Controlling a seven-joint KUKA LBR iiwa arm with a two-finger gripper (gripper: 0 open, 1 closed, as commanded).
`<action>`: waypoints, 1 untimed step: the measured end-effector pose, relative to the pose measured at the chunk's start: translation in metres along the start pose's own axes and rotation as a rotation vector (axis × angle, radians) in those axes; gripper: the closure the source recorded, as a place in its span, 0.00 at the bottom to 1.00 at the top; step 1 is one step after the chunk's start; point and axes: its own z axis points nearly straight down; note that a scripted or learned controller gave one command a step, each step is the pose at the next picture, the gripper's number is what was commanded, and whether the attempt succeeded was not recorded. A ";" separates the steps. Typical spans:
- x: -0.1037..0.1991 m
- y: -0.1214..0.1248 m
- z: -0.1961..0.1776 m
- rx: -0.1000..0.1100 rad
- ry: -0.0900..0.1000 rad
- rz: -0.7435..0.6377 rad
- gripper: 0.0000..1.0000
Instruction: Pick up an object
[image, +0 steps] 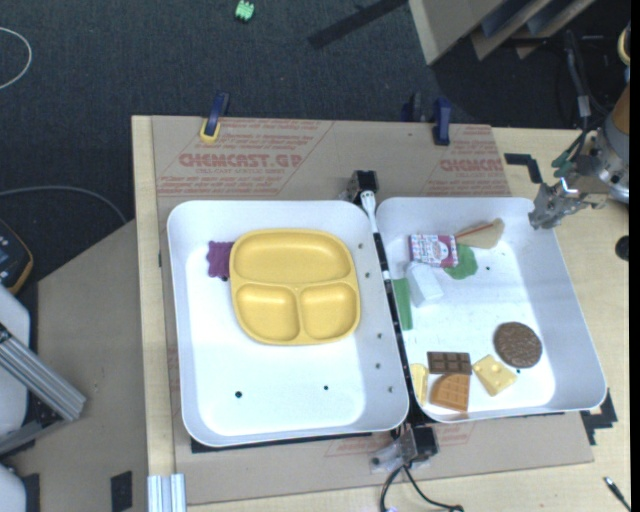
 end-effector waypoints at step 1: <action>0.049 -0.029 0.004 0.010 0.006 -0.003 1.00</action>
